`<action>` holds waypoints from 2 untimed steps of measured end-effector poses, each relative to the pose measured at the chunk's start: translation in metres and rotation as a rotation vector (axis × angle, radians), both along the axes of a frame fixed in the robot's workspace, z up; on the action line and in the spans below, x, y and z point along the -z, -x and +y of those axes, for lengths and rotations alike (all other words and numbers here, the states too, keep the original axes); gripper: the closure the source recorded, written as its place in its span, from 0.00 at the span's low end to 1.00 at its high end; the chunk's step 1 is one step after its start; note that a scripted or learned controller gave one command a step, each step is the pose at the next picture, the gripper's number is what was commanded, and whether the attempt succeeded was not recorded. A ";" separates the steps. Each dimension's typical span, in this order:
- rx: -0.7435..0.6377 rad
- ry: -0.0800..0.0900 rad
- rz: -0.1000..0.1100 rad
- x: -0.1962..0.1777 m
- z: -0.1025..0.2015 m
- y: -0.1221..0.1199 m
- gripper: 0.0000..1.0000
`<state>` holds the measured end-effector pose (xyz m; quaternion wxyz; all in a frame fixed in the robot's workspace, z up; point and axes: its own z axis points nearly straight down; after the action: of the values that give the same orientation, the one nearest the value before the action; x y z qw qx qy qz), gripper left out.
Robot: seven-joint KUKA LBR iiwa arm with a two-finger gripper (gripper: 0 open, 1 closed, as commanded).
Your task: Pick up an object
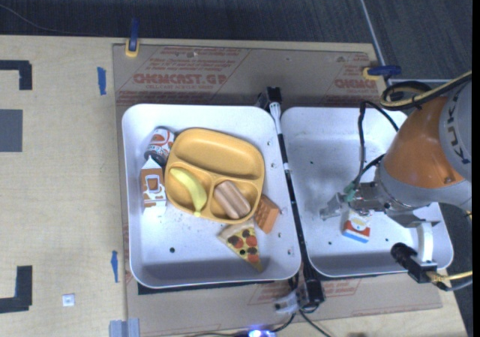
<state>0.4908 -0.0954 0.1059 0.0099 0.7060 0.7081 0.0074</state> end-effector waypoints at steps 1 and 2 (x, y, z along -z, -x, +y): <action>0.000 0.000 0.000 0.000 0.000 0.000 0.00; 0.000 0.001 0.000 0.000 0.000 0.000 0.00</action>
<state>0.4909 -0.0955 0.1058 0.0102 0.7059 0.7082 0.0074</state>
